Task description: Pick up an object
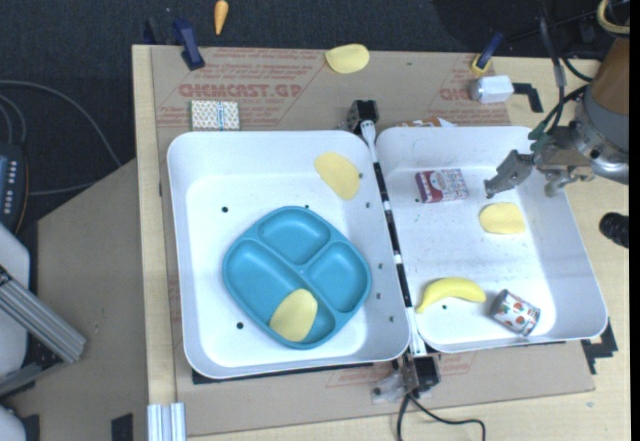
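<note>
Hovering over the right bin [590,259], gripper [528,174] spread open, gripping nothing. Just above a yellow lemon-like piece [501,219], near a red-and-white packet [441,185] and banana [450,292].

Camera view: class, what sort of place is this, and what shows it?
Probably a robotics lab bench: a robot gripper over two white bins, toy food like a banana, and trailing cables.
</note>
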You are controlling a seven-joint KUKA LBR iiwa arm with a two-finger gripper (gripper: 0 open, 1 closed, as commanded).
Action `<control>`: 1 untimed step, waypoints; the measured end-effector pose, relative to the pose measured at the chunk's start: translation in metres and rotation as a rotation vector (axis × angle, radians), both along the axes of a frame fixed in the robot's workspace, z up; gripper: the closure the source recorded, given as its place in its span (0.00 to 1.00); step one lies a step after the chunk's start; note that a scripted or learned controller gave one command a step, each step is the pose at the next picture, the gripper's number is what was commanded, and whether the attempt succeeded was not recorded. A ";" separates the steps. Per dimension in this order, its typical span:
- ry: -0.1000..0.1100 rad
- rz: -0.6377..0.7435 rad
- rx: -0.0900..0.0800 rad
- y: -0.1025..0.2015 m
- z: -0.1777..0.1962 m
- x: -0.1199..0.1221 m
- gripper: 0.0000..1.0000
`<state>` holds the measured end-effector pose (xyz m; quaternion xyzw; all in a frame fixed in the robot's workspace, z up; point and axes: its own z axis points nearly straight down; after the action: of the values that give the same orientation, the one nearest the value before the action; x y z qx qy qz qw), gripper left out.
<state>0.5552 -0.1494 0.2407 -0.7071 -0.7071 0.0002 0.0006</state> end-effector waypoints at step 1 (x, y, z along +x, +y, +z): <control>0.002 0.001 0.001 0.051 -0.096 0.031 0.00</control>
<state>0.5862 -0.0982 0.1442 -0.7068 -0.7074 0.0006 0.0014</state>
